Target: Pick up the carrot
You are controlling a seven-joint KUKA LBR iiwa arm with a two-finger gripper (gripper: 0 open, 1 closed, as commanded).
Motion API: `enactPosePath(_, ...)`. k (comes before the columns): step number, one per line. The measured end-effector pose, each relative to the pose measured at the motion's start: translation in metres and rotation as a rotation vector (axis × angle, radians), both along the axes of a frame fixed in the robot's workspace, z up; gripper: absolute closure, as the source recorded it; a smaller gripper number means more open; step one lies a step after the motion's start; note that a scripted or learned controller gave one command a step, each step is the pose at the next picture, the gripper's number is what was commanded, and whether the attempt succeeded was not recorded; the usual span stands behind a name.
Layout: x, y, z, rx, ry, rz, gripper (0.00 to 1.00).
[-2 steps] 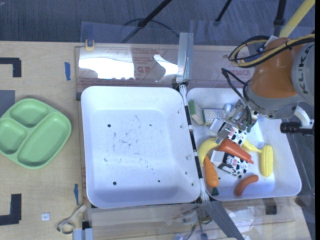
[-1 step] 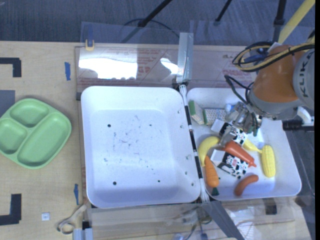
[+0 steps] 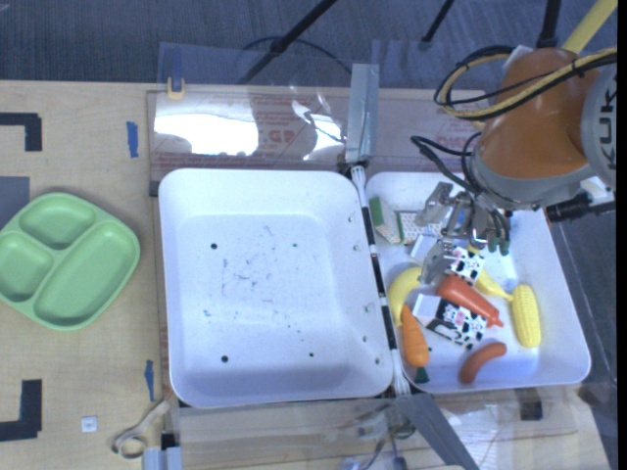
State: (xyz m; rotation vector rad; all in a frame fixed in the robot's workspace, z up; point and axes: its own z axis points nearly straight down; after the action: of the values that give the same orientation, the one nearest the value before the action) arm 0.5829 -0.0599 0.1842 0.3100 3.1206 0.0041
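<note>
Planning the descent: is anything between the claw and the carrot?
Nothing covers the small orange carrot at the right bin's left wall. The claw hangs further back; a yellow banana lies between them.

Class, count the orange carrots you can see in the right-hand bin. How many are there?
2. One carrot lies at the bin's left edge near the front; another carrot lies mid-bin, just below the end effector. Others may be hidden.

- I can't tell how the jaws stand above the right bin (image 3: 573, 346).
- The arm (image 3: 534, 116) hides that bin's far corner.
</note>
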Motion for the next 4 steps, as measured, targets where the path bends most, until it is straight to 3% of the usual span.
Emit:
enactPosePath(1,-0.003,-0.051,0.007,-0.001,-0.001,-0.018,0.00)
enactPosePath(2,0.012,-0.042,-0.074,-0.001,0.002,0.197,0.00)
enactPosePath(3,0.080,-0.004,0.001,-0.002,-0.005,0.441,0.00)
enactPosePath(4,0.082,-0.006,0.012,0.000,-0.014,0.435,1.00)
